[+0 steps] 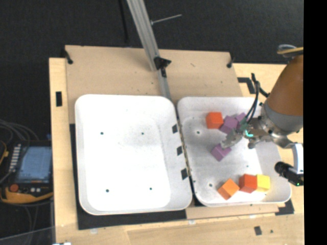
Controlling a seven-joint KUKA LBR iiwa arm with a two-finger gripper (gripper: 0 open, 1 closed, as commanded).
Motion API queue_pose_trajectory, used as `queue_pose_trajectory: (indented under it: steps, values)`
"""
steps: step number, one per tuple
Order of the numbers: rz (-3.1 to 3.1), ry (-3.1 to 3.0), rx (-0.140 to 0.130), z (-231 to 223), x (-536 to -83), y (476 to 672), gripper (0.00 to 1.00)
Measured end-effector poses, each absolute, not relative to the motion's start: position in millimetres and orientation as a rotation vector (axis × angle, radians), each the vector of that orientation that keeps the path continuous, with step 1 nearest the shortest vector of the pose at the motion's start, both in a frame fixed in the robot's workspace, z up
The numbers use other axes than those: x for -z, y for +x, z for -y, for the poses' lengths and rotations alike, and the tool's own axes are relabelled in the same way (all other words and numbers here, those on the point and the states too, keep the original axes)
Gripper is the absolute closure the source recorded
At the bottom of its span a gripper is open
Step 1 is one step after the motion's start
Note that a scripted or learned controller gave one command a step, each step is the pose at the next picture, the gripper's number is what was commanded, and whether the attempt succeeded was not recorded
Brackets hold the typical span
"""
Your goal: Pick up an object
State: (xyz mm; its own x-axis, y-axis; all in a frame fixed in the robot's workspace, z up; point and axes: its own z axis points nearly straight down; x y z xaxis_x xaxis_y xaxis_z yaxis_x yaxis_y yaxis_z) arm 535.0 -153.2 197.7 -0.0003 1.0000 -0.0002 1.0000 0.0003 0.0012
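Gripper [236,138] low among purple blocks [227,136], orange cube [214,120] beside.

A single fixed camera hangs well above the pale wooden bench [143,70] and looks down on it at a slight slant, far enough off to take in both shallow white plastic bins: the left bin [127,152] sits near the middle of the picture and the right bin [204,111] just beside it. The far edge of the bench lies toward the top of the picture, with dark floor beyond it. The grey arm with its orange band [286,98] enters from the right of the bench.
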Motion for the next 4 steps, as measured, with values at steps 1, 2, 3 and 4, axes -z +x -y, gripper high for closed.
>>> queue_pose_trajectory:
  steps: [1,2,3,4]
  values:
    - [-2.222,2.225,0.005,158.6,-150.6,526.4,0.00]
    - [-2.220,2.223,0.004,159.7,-98.5,526.1,0.00]
    - [-2.207,2.228,-0.004,161.0,-112.3,528.2,1.00]
    - [-2.210,2.224,-0.004,172.0,-160.5,529.2,1.00]
